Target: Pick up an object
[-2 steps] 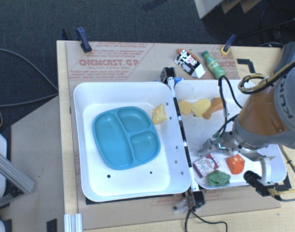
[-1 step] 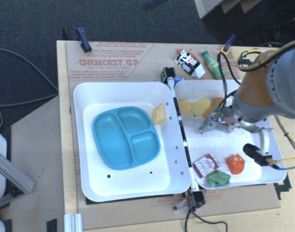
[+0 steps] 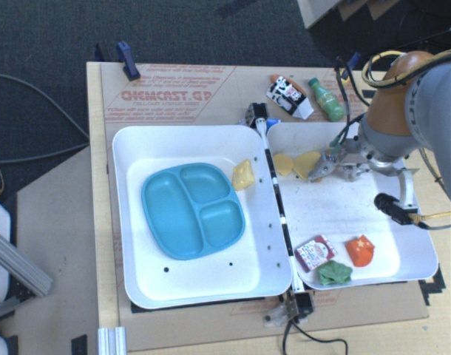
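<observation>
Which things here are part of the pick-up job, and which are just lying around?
For the job:
claw
yellow pieces beside it
red packet
orange piece
green piece

Lying about:
blue tray
yellow wedge
green bottle
black-and-white toy
blue clamp

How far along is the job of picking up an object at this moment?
Nothing looks picked up yet. The arm's two-finger gripper is low in the right white bin, next to a pale yellow wedge-shaped piece; whether it grips it is unclear. Left to do: grasp and lift an object.
</observation>
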### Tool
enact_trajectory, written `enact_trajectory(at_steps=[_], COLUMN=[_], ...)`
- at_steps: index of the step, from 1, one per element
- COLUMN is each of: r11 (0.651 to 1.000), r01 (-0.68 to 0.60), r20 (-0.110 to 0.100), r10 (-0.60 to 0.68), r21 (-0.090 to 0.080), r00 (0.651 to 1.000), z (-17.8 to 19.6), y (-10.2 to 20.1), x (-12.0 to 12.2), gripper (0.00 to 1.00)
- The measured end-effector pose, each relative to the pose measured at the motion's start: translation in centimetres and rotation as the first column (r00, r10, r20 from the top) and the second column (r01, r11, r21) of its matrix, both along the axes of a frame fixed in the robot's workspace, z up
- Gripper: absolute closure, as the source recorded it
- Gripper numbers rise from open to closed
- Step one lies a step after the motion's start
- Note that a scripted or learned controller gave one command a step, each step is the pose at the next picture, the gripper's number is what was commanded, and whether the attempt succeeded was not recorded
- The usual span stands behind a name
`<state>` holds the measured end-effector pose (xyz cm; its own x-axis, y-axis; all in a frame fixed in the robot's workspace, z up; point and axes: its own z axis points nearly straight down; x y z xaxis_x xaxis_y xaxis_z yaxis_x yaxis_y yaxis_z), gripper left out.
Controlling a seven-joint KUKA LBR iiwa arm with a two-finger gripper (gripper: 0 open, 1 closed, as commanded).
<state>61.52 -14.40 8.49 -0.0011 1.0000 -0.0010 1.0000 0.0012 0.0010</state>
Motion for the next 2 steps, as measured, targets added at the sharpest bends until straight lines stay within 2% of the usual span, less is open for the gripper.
enact_trajectory(at_steps=[1,2], r11=[1.000,1.000], r01=[0.000,-0.002], r20=[0.000,0.000], r10=[0.000,0.002], r21=[-0.001,-0.003], r00=[1.000,1.000], z=[0.0,1.0], y=[-2.9,-2.8], x=[3.4,3.4], gripper=[0.00,1.00])
